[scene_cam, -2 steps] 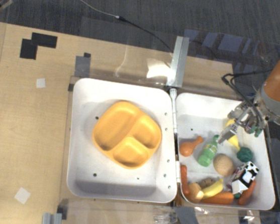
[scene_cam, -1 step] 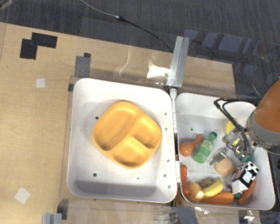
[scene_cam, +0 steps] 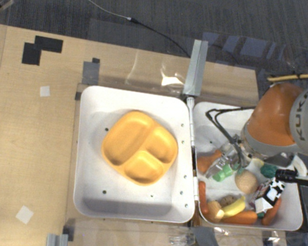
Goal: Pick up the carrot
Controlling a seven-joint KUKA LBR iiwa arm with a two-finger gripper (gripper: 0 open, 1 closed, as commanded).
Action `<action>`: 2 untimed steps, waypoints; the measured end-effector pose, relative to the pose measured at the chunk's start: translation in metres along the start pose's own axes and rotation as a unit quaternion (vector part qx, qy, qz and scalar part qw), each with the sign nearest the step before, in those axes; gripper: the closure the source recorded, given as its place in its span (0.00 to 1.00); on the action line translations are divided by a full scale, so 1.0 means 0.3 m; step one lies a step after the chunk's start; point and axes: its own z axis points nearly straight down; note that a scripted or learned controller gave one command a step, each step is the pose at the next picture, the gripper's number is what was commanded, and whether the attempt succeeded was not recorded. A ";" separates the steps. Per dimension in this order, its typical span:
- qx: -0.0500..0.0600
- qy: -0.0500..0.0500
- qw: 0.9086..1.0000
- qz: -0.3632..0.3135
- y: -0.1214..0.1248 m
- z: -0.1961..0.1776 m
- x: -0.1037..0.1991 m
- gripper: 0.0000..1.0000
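An orange tapered piece that looks like the carrot (scene_cam: 208, 161) lies near the left wall of the right bin (scene_cam: 221, 116). My gripper (scene_cam: 228, 159) is low over the bin just to its right, right against it, above a small green piece (scene_cam: 221, 173). The grey arm with its orange band (scene_cam: 274, 120) comes in from the right and hides the bin's middle. A second long orange piece (scene_cam: 244, 217) lies along the front wall.
The right bin also holds a red sausage-like piece (scene_cam: 202, 191), a banana (scene_cam: 234, 206), a beige round piece (scene_cam: 246, 183), a dark green piece (scene_cam: 267, 171) and a reddish piece (scene_cam: 272, 211). In the left bin (scene_cam: 86, 197) sits a yellow divided plate (scene_cam: 139, 146).
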 end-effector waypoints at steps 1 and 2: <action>0.001 0.002 0.998 0.055 0.060 0.006 -0.103 0.00; 0.002 0.002 0.989 0.150 -0.116 -0.190 -0.087 0.00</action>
